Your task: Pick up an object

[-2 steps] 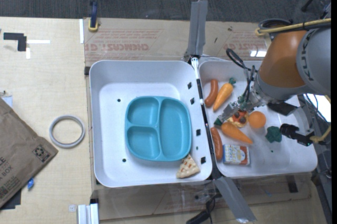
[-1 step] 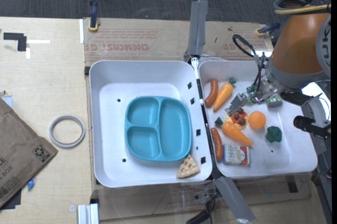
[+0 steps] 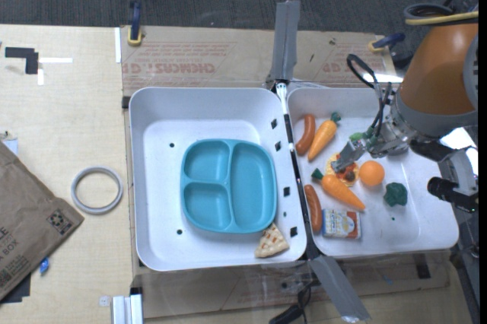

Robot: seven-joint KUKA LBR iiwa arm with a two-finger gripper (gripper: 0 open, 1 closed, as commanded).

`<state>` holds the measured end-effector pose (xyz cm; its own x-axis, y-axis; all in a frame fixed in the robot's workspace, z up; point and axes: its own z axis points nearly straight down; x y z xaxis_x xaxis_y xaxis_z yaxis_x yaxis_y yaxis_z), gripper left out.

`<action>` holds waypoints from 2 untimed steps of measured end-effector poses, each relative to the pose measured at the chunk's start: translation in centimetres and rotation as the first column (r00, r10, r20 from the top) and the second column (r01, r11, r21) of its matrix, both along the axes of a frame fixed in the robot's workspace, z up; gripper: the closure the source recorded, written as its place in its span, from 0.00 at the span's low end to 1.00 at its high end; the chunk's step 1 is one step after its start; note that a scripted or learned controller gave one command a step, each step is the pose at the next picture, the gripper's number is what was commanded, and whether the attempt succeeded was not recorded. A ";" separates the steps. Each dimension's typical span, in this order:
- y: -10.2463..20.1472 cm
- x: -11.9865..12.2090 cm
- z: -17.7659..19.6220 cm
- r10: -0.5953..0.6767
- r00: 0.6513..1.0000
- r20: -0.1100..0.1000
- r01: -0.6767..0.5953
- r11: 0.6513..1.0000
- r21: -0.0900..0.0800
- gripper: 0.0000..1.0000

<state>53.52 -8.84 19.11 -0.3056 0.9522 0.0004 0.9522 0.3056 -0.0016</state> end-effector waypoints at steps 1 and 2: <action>-3.2 -0.7 -7.0 0.008 1.000 0.000 -0.008 1.000 0.000 0.00; -4.1 -2.6 -10.0 0.019 1.000 0.000 -0.019 1.000 0.000 0.00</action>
<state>50.95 -12.99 9.09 -0.3239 0.9461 0.0009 0.9461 0.3239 -0.0018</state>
